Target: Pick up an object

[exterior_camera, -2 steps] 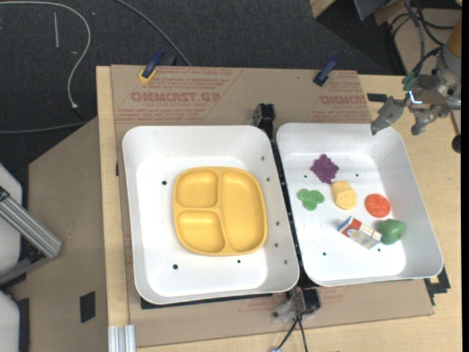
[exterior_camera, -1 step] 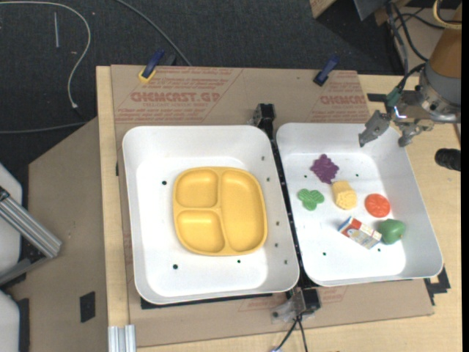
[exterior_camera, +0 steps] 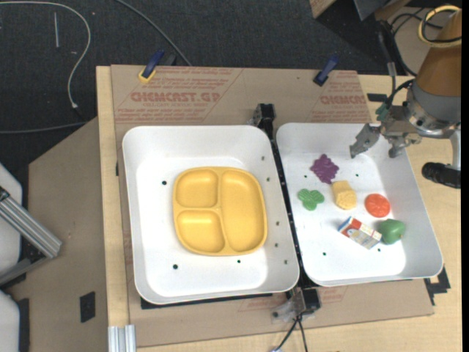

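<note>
In the right bin (exterior_camera: 322, 259) lie several small toy foods: a purple grape bunch (exterior_camera: 324, 169), a green piece (exterior_camera: 311, 198), a yellow corn piece (exterior_camera: 344, 195), a red-orange tomato (exterior_camera: 377, 204), a green pepper (exterior_camera: 393, 230) and a small red, white and blue carton (exterior_camera: 360, 232). My gripper (exterior_camera: 378, 143) hangs over the bin's far right part, up and to the right of the grape bunch. Its two fingers stand apart, open, with nothing between them.
The left bin (exterior_camera: 146, 196) holds a yellow divided plate (exterior_camera: 219, 210). Blue clamps (exterior_camera: 152, 65) pin the cardboard at the back. A black divider (exterior_camera: 264, 114) sits between the bins. A black cable (exterior_camera: 438, 172) lies right of the bin.
</note>
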`<state>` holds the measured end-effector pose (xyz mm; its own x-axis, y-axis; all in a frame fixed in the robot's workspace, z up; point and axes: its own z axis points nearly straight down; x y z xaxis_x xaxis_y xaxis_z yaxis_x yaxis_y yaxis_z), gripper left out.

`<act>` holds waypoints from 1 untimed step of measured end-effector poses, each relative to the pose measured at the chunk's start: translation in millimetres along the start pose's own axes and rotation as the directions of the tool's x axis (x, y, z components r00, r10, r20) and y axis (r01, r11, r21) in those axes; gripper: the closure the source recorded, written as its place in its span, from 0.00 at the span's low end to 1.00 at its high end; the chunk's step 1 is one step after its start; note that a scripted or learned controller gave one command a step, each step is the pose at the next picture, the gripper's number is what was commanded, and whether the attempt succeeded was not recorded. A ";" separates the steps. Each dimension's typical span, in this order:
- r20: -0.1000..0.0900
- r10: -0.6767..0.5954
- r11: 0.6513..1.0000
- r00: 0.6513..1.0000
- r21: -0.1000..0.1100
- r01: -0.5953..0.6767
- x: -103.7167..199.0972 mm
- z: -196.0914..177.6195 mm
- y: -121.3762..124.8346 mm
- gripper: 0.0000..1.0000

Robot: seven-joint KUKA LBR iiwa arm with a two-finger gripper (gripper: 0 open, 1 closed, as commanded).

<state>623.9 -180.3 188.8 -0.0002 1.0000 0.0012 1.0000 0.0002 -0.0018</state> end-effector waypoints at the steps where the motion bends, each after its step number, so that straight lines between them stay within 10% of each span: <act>1: -0.001 0.000 1.000 1.000 0.006 0.000 -0.6 63.2 -3.8 0.00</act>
<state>620.0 -180.8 125.7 -0.0001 1.0000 0.0025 1.0000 0.0001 -0.0079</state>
